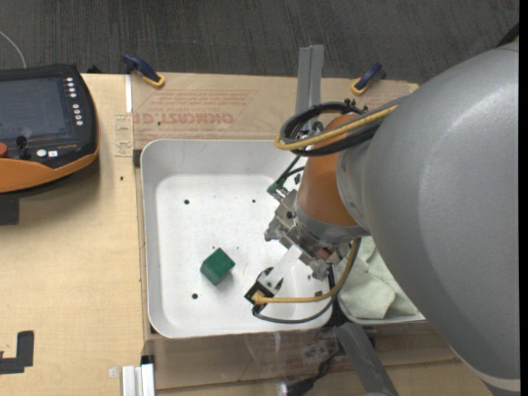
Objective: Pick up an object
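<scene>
Green cube-shaped block (pixel 218 266) lies on the floor of the left shallow white plastic bin (pixel 148 221), toward its near edge and about midway along it, tilted askew to the walls. The claw (pixel 307 252) hangs over the same bin's right edge, well apart from the block. The grey arm's orange-banded wrist hides the claw, so how far open it is, and whether it holds anything, cannot be told. A pale green crumpled cloth (pixel 373 294) lies in the right bin. A black and orange handheld control pendant (pixel 41 126) rests at the plywood bench's (pixel 66 287) left edge.
</scene>
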`<state>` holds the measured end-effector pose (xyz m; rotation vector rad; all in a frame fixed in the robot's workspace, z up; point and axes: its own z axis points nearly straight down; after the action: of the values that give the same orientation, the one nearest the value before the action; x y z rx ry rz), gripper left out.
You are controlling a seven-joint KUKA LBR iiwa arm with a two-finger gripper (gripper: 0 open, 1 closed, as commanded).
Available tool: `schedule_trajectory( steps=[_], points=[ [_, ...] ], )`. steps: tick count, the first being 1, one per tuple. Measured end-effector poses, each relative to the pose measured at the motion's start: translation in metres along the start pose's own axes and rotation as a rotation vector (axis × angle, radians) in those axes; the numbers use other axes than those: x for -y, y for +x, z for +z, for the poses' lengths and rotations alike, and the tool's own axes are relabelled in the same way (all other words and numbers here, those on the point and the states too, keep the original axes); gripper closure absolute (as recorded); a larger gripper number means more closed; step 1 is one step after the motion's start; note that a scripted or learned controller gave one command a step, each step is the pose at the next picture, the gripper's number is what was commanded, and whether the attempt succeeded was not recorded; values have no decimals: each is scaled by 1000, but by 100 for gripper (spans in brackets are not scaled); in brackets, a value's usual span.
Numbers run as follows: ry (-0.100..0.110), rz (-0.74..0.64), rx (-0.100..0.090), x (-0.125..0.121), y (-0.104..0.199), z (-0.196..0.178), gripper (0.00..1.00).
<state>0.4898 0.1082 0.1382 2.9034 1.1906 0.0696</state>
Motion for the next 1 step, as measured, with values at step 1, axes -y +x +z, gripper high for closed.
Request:
schedule_trajectory(
  steps=[1],
  points=[
    [25,-245,41,13,0,-74,0]
  ],
)
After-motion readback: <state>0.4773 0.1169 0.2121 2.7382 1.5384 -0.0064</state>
